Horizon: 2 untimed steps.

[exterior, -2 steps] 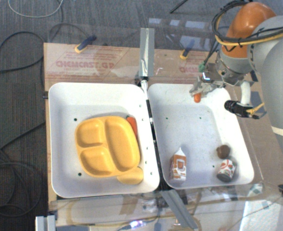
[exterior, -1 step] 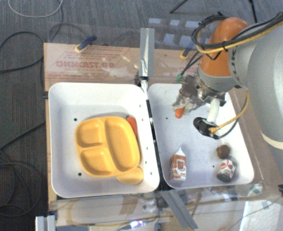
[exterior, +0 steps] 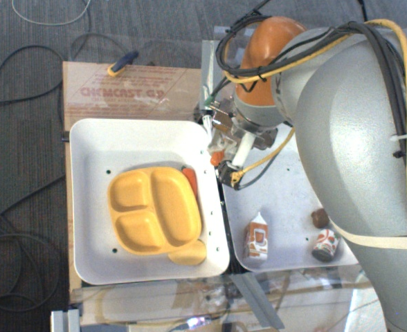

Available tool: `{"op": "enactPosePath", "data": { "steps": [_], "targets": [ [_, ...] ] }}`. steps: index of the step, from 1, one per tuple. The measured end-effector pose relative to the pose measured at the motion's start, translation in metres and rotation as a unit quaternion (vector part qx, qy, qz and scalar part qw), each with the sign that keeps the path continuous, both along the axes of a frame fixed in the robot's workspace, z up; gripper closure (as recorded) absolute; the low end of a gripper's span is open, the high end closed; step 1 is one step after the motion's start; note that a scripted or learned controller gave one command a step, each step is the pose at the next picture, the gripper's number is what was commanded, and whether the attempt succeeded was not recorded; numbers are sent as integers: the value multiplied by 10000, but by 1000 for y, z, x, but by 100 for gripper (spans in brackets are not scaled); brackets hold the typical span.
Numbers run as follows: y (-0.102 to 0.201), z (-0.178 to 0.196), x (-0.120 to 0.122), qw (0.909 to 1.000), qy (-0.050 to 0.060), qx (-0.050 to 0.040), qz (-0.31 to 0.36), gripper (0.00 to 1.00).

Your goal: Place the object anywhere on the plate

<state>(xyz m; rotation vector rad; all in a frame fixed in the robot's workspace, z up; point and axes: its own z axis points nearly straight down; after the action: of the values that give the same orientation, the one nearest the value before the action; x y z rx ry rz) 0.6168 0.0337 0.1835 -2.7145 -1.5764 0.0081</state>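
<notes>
The gripper (exterior: 221, 163) hung over the bins' shared rim, whether holding anything could not be told. A slim orange object (exterior: 191, 180) lay just left and below it, long axis up-down, touching the plate (exterior: 155, 209): glossy yellow plastic, three compartments, in the left bin (exterior: 86, 185).

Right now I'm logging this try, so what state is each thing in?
Plate: upright in the left bin.
Orange piece: lying at the plate's right edge.
Bottle: standing in the right bin.
Can: tipped over.
Gripper: over the rim between the bins.
</notes>
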Motion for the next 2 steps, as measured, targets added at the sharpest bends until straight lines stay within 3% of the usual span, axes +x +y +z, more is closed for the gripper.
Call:
{"op": "enactPosePath", "data": {
  "steps": [1, 2],
  "targets": [
    [0, 0, 0, 10000, -2, -1, -2, 0],
    [1, 8, -1, 10000, 23, 2, 15, 100]
  ]
}}
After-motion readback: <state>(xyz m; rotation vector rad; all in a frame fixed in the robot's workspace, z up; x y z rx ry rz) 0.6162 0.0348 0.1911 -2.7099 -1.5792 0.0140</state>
